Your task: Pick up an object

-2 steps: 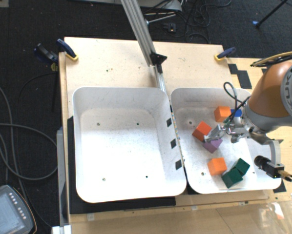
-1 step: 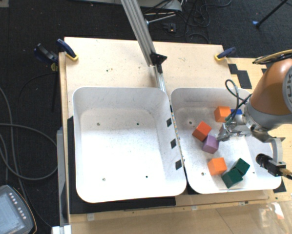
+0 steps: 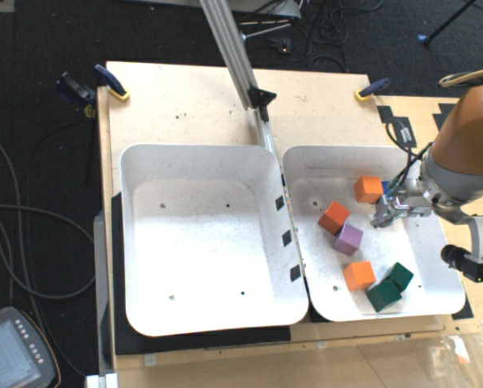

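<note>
The right bin [image 3: 322, 164] holds several blocks. An orange cube [image 3: 368, 189] lies at the back, with a blue piece peeking out just right of it. A red-orange cube [image 3: 333, 217] and a purple cube [image 3: 348, 238] sit side by side near the middle. Toward the front are another orange cube [image 3: 359, 275] and two dark green blocks [image 3: 390, 286]. My gripper [image 3: 384, 213] hangs low over the bin floor, right of the red-orange cube and below the back orange cube. Nothing shows between its fingers.
The left bin [image 3: 144, 168] stands beside the right one, sharing a middle wall with black tabs. A slanted metal pole [image 3: 229, 43] rises from behind the bins. Clamps sit at the bench's back corners. The arm's grey and orange body [image 3: 466, 156] covers the right bin's right rim.
</note>
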Tool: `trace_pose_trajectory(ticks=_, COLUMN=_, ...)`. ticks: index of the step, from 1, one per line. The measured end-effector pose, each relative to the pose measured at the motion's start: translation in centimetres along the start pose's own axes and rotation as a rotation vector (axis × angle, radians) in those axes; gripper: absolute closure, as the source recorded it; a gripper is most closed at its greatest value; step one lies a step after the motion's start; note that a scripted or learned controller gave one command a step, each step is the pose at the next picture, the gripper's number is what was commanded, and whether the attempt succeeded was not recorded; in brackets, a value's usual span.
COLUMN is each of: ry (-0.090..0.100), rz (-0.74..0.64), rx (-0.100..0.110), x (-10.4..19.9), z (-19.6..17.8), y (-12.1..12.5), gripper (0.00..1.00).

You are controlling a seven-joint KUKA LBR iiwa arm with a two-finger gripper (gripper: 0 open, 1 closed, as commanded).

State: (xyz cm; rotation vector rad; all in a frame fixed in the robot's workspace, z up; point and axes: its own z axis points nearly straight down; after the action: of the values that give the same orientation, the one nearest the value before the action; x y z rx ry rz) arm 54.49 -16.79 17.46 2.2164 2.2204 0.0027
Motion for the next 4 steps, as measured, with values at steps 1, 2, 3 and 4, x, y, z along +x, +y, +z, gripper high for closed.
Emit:
trace_pose_trajectory(ticks=1, ry=-0.001, rz=-0.001, rx=-0.003, x=0.2, z=-6.0, y=-0.5, gripper=1.0)
trace_pose_trajectory(ticks=2, ry=-0.001, rz=-0.002, rx=-0.002, x=0.2, z=-11.0, y=-0.3, gripper=1.0)
trace_pose_trajectory(ticks=3, ry=0.003, rz=-0.006, rx=0.003, x=5.8, z=-11.0, y=-0.5, gripper=1.0)
trace_pose_trajectory(ticks=4, ry=0.003, rz=-0.006, rx=0.003, x=11.7, z=-11.0, y=0.4, gripper=1.0)
